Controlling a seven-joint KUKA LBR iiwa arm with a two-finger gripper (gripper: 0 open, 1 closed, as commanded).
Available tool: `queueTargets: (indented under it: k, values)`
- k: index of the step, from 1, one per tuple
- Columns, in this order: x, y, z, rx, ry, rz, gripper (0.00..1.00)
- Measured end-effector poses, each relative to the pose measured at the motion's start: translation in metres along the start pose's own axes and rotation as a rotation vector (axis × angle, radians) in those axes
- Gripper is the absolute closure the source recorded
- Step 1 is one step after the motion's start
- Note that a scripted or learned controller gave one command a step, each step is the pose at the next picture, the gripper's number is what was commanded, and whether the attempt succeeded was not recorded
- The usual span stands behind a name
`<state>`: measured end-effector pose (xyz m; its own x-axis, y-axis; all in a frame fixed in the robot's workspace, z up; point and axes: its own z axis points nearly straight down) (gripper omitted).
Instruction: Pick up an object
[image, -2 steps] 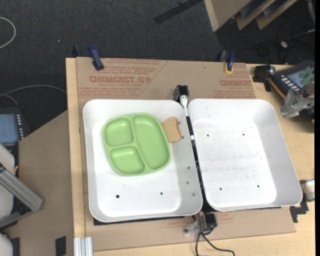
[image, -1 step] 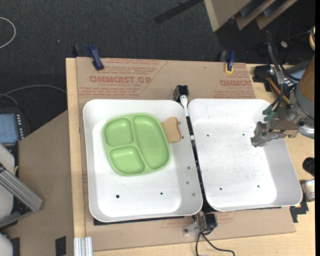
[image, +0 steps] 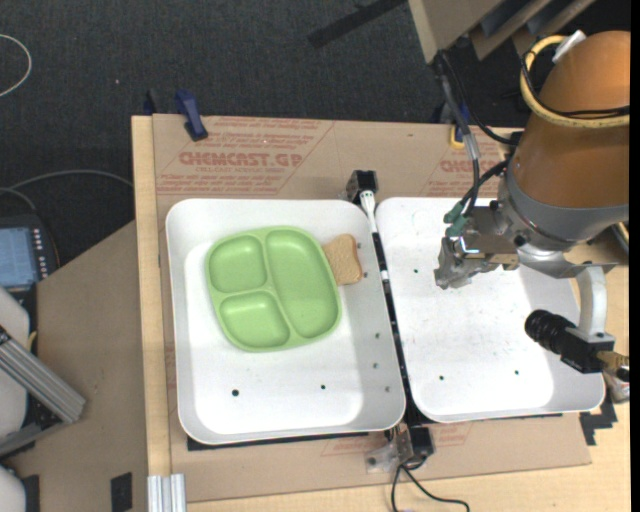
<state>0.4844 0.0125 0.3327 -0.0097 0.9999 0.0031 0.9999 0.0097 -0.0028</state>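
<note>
While nothing is yet held, the step in hand looks like the approach, the search for something to grasp. Nearest the camera, the front edge of the tabletop (image: 300, 455) shows bare cardboard, with a small clip and cable just below the seam between the two bins. Moving back, the left bin (image: 280, 400) carries a green divided plate (image: 272, 288) with three compartments, lying flat toward the bin's middle. Just beside the plate's right rim, touching or nearly touching it, lies a small tan slab that looks like a piece of toast or a cracker (image: 344, 258); these two are the only candidates for picking. The right bin (image: 480, 390) holds no loose object that I can make out, yet the pincer (image: 458, 272) hangs over its upper left part, near the seam but well apart from the toast and the plate. Whether its fingers are wide or narrow I cannot tell, since the wrist and cabling blur them. Behind it rises the grey arm (image: 570, 150) with its orange band. My judgement is that the next move calls for a shift leftward across the seam, then a descent onto the toast, the smaller and easier target; the plate's broad rim would be a harder grip.
</note>
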Motion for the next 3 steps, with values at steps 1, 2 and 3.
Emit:
queueTargets:
  k: [1, 2, 3]
  values:
    - [0.085, -0.005, -0.025, -0.007, 0.000, -0.001, 1.00]
    - [0.130, -0.004, -0.073, -0.010, 0.000, 0.003, 1.00]
    - [0.127, -0.004, -0.081, -0.007, -0.002, 0.008, 1.00]
